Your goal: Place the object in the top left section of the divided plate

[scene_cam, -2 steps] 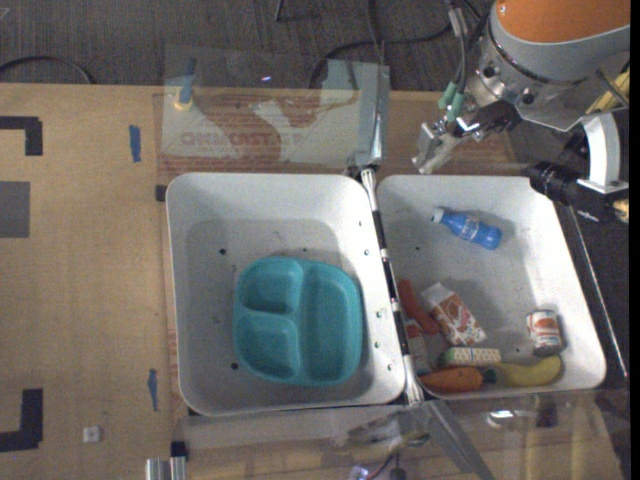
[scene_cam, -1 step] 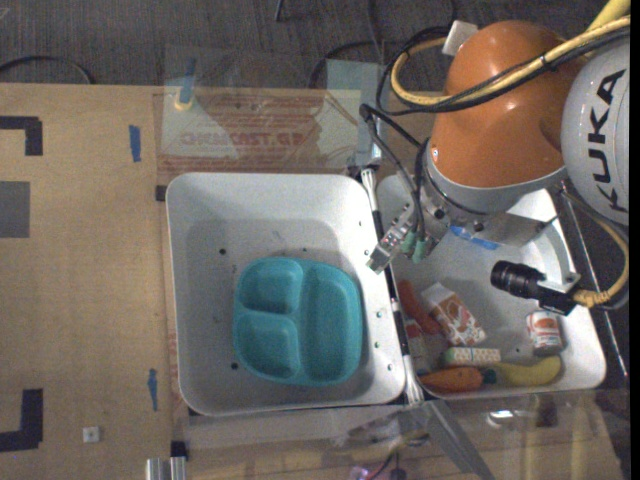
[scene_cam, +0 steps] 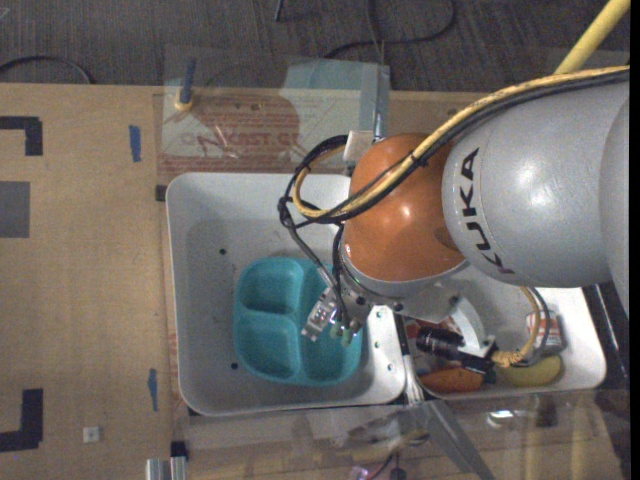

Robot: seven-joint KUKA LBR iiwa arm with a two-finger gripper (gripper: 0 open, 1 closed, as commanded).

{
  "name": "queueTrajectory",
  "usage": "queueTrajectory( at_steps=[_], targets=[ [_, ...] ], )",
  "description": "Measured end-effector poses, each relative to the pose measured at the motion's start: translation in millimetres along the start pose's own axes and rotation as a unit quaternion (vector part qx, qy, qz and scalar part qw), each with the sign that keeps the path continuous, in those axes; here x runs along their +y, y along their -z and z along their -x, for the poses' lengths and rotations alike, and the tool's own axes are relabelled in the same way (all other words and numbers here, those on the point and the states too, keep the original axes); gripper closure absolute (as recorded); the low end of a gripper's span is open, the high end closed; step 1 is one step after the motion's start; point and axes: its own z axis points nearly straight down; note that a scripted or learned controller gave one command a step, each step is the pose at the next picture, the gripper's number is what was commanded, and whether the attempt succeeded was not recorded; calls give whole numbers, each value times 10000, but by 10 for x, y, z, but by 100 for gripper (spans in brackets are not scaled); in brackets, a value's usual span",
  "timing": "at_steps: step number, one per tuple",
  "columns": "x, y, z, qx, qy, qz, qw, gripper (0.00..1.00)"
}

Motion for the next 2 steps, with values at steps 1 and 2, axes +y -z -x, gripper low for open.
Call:
queueTrajectory(
  at_steps=[1,2],
  targets=[
    [196,1753,561,-26,763,16,9971,100],
    [172,962,-119,-4,1383,2,9904,100]
  ],
)
